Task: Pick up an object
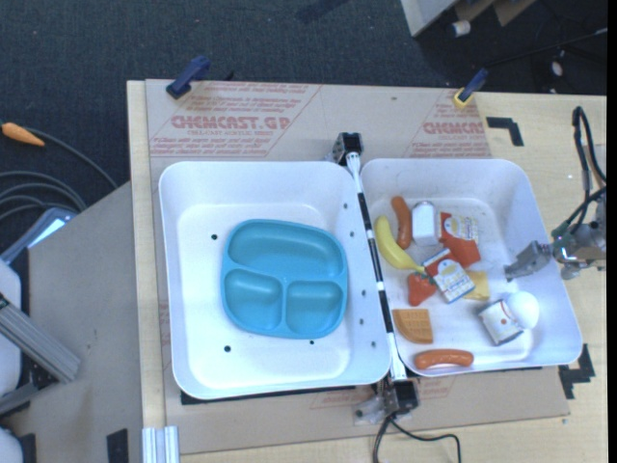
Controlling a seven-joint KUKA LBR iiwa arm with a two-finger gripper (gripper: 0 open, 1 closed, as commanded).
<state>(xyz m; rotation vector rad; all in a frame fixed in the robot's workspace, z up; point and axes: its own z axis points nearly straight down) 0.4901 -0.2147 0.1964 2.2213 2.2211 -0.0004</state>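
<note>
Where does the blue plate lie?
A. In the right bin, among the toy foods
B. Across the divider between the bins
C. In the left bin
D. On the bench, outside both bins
C: the blue plate lies flat in the left bin, while the banana and other toy foods are in the right bin.

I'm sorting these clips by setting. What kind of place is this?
Probably a robotics lab test bench: two white bins clamped to a board, toy food such as a banana, a blue divided plate, and loose cables.
</note>
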